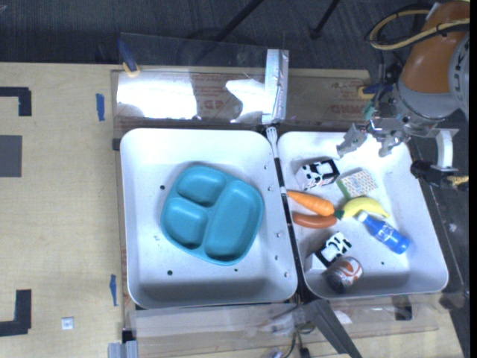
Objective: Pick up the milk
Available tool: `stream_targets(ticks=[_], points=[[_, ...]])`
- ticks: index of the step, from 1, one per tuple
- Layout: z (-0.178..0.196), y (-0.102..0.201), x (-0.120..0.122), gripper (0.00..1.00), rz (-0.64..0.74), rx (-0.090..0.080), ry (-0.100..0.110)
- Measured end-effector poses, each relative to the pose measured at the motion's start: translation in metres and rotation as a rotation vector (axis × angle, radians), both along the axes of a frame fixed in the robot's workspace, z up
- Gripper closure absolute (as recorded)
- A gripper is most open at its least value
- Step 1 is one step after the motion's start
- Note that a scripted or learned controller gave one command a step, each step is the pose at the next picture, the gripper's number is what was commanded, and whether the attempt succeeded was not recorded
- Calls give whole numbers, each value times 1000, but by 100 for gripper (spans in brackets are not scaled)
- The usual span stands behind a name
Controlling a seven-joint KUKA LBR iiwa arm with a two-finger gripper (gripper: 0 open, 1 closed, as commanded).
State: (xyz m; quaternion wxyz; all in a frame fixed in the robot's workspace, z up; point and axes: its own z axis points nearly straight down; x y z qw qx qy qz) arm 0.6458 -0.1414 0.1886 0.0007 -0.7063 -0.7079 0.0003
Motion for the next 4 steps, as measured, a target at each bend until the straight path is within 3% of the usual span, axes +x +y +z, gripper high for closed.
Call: stream_targets(ticks=[1,2,3,4], points=[[11,1,1,100,3,-1,-4],[11,1,1,0,3,-1,-3],[165,42,-44,0,-398,-2,-3],[247,-8,-75,0,-570,-2,-2]])
